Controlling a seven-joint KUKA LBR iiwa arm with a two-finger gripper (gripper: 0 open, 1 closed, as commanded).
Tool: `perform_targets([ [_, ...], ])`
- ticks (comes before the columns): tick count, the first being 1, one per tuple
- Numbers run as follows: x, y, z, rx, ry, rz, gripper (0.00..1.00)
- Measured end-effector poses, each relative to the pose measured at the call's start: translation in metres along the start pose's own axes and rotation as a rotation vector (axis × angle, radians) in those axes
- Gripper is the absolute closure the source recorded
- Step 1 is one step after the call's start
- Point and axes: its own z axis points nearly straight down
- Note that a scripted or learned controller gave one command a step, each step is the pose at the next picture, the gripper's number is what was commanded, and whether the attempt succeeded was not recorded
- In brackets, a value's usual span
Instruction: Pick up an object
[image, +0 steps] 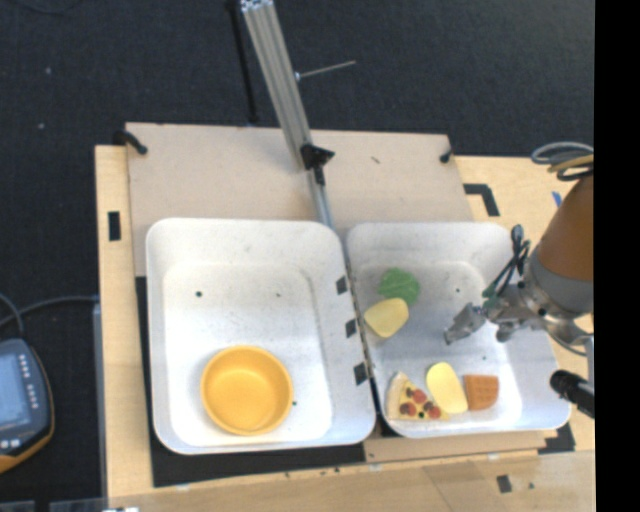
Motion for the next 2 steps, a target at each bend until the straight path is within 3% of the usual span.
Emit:
perform_targets([
  [1,-0.001,-0.009,0.059,0.001,0.001,0.000,0.00],
  [2,-0.003,-0.009,0.082,-0.005,-0.001,0.001,0.00],
])
